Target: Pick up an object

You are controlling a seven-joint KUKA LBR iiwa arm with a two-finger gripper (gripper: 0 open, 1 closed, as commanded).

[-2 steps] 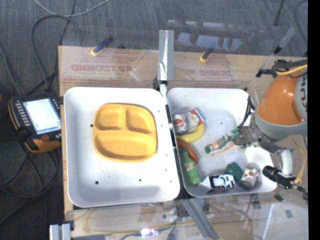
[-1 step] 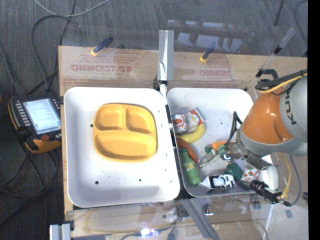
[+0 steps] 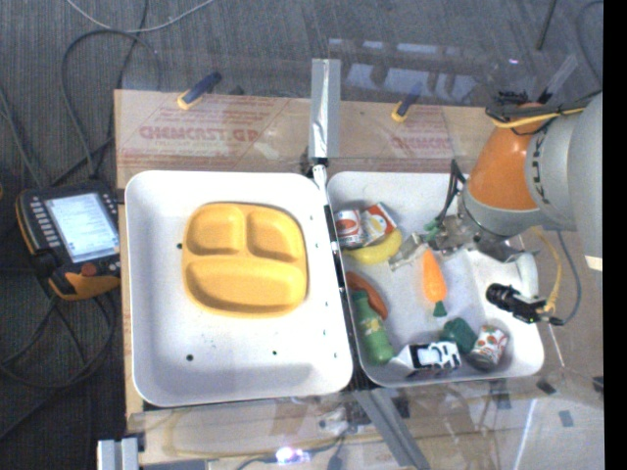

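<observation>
Grey carpet floor (image 3: 196,47) strewn with cables (image 3: 88,42); cardboard-topped bench (image 3: 225,130); handheld screen (image 3: 73,225) glowing at left.

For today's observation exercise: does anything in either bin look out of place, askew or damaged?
Nothing looks damaged or spilled. The yellow tray lies flat in the left bin. The right bin is a loose jumble: banana, carrot and green bottle lie at different angles.

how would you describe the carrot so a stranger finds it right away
Look in the right-hand bin, under the grey arm's gripper. The carrot lies mid-bin, apart from the banana: the one slim orange cone, green stub at its near end.
</observation>
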